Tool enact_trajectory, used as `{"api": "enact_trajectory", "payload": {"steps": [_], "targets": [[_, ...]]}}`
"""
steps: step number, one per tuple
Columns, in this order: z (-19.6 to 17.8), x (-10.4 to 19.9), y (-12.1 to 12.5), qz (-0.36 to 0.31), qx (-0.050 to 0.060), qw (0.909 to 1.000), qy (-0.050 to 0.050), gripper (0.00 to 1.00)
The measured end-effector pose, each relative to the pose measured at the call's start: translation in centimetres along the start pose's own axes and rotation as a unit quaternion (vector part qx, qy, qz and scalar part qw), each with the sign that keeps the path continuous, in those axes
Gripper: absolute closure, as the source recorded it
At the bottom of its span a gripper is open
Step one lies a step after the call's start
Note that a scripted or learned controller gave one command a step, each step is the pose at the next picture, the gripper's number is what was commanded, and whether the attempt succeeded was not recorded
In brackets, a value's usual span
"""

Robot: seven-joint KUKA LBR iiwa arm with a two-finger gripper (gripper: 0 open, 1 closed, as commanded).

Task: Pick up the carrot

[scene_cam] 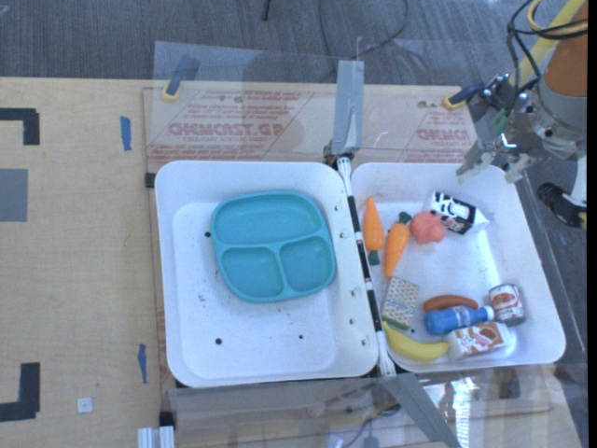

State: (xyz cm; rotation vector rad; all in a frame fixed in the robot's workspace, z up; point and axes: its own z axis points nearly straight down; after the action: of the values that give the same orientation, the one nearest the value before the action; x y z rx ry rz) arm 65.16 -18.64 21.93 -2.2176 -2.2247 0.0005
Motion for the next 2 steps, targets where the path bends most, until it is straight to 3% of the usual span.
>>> {"api": "enact_trajectory", "payload": {"steps": [1,2], "targets": [[9.4,3.7,-0.7,-0.11,-0.009,0.9939,-0.004,0.0],[5.1,2.6,-0.7,-0.067,-0.002,0.9978,-0.001,0.0]]}}
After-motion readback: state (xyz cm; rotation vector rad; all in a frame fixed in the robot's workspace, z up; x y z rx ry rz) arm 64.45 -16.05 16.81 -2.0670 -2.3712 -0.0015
